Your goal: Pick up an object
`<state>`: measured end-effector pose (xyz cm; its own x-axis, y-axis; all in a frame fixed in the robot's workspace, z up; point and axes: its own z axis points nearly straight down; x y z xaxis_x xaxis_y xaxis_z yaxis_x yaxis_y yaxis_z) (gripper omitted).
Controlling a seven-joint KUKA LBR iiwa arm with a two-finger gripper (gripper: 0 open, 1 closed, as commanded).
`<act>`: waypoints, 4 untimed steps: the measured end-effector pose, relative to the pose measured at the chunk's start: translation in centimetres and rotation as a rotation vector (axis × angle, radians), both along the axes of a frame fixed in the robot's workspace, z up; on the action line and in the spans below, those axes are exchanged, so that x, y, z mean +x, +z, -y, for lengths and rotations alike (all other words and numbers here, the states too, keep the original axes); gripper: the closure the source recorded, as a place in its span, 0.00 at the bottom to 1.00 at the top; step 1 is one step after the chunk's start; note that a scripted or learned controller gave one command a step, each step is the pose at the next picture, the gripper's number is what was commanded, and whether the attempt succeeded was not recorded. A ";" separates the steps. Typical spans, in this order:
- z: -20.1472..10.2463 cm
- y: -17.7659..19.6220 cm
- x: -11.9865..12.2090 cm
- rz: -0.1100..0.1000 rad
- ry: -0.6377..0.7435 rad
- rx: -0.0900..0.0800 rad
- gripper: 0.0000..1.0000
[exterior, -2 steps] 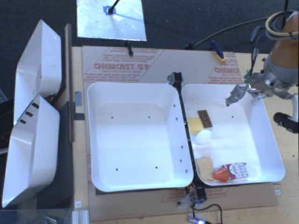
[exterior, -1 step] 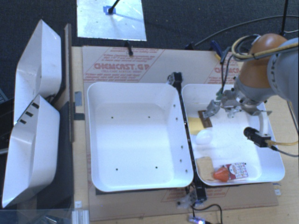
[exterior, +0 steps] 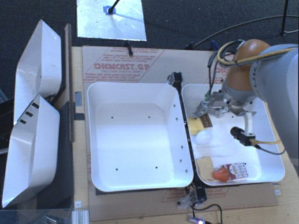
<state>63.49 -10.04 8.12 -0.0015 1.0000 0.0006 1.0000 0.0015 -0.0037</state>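
Reaching in from the right, the arm (exterior: 275, 73) hangs over the right bin (exterior: 275, 169), orange band (exterior: 245, 62) sitting above the wrist. Gripper (exterior: 203, 110) is low over the bin's upper left part, close to the divider between the two bins. Fingers: can't tell whether they're spread or closed, the wrist body and cabling hide the tips from this angle. Nothing visibly sits between them, so no confirmed hold

Objects in the right bin:
- brown block (exterior: 206, 121), just below the gripper, touching or nearly touching it, can't tell which
- yellow piece (exterior: 195, 126) beside the brown block, on its left
- white egg-shaped object (exterior: 203, 136) just below those two, resting on the bin floor
- tan flat piece (exterior: 204, 164) further down, near the bin's lower left corner
- orange-red object (exterior: 221, 173) next to the tan piece, at the bottom edge
- red and white packet (exterior: 238, 170) touching the orange-red object on its right

Black cylindrical part (exterior: 242, 135) with a yellowish cable hangs off the arm over the middle of the bin

Left bin (exterior: 100, 94) sits alongside, only small dark dots on its floor. Both bins rest on a cardboard sheet (exterior: 124, 64) with red print. Two more white bins (exterior: 35, 125) lean at the far left, off the bench. A grey metal plate (exterior: 110, 13) lies on the dark floor at the top
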 end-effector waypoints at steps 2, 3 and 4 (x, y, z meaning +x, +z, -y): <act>-4.1 17.9 3.1 0.019 0.003 0.000 1.00; 2.5 15.4 3.0 0.003 -0.057 -0.002 1.00; -5.0 12.3 1.1 0.002 0.004 0.001 1.00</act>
